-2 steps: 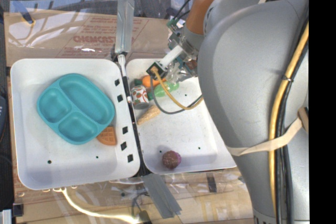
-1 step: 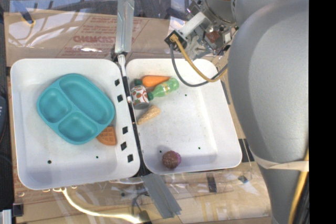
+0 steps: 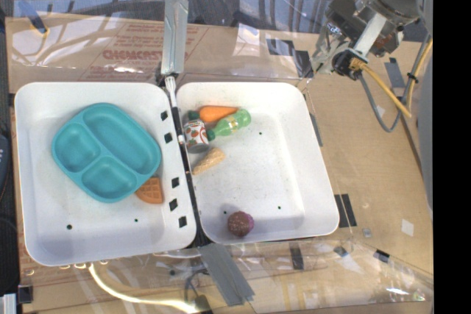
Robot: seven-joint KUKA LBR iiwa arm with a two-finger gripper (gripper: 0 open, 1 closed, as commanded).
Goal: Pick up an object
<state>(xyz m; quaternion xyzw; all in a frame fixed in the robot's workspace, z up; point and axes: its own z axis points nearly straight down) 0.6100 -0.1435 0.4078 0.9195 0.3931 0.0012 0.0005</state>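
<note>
Camera view: gripper (image 3: 324,59) sits outside right bin (image 3: 294,158), state unclear; carrot (image 3: 217,113) lies lower-left, long axis roughly left-right.

The surface (image 3: 368,173) was brown cardboard under clear plastic sheeting, held with strips of grey tape (image 3: 175,33). Two shallow white bins lay directly on it, touching side by side: the left bin (image 3: 37,180) and the right bin (image 3: 294,158). More tape (image 3: 224,272) crossed the near edge where the bins met. A yellow cable (image 3: 386,95) trailed over the far right.
</note>
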